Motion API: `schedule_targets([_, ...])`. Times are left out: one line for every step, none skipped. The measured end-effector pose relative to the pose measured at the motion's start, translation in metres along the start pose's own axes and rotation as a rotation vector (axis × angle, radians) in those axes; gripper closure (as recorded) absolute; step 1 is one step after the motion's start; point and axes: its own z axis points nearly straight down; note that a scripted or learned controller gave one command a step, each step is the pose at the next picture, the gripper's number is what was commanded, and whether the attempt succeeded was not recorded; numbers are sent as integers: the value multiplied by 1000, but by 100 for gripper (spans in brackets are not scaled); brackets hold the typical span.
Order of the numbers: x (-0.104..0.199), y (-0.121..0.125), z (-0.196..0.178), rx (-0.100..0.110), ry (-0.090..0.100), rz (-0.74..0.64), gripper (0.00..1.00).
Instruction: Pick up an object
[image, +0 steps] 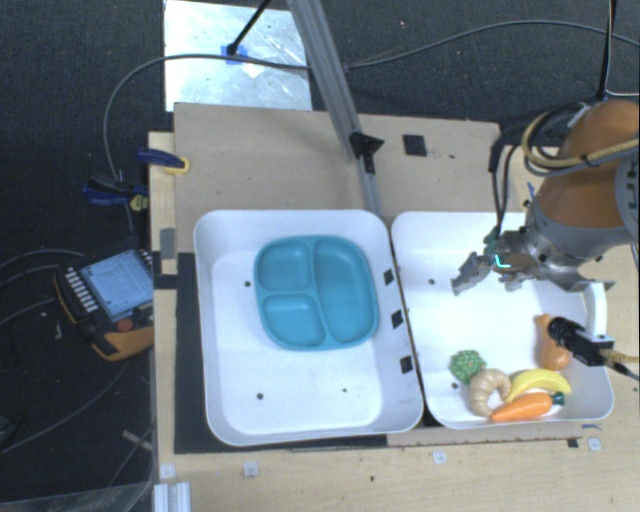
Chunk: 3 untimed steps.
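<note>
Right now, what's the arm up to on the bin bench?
The KUKA arm reaches in from the right with its gripper over the upper part of the right bin, and nothing shows between its fingers. The toy food lies bunched in that bin's lower right corner: a broccoli, a beige shrimp-like piece, a banana, a carrot and an orange-brown pear-like piece. The left bin holds a blue divided plate. No pick has happened yet.

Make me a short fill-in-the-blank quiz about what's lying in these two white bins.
1. The blue divided plate lies in the ___ bin.
2. The banana lies just above the ___.
3. The plate has ___ compartments.
4. The tool hovers over the ___ bin.

Answers: left; carrot; three; right
</note>
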Motion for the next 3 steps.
schedule_targets([0, 0, -1, -2, 0, 0, 0])
schedule_targets([0, 11, 50, 2, 0, 2, 0])
schedule_targets([1, 9, 113, 1, 0, 4, 0])
